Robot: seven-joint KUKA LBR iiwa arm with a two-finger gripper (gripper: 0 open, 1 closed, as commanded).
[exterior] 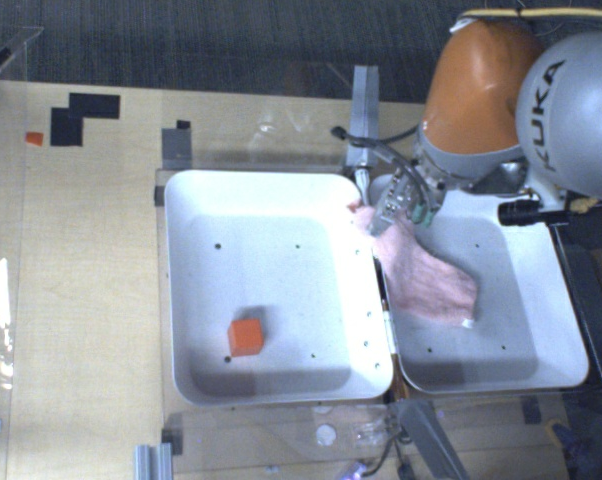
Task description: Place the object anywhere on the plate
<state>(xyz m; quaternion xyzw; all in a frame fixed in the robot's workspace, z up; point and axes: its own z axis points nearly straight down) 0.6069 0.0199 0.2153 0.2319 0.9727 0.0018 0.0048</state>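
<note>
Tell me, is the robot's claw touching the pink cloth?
Touching. In the camera view the gripper meets the top corner of the pink cloth, which hangs from it into the right bin.

Even, fairly bright light falls from above, and the two white bins [281, 193] look washed out, with soft grey shadow pooled along their near inner walls. A pale streak of glare lies on the counter [81, 268] at its left edge, and the orange cube [246, 337] casts a small dark shadow at its base. The picture is slightly soft and grainy, and fine detail at the gripper [396, 213] is blurred.
</note>
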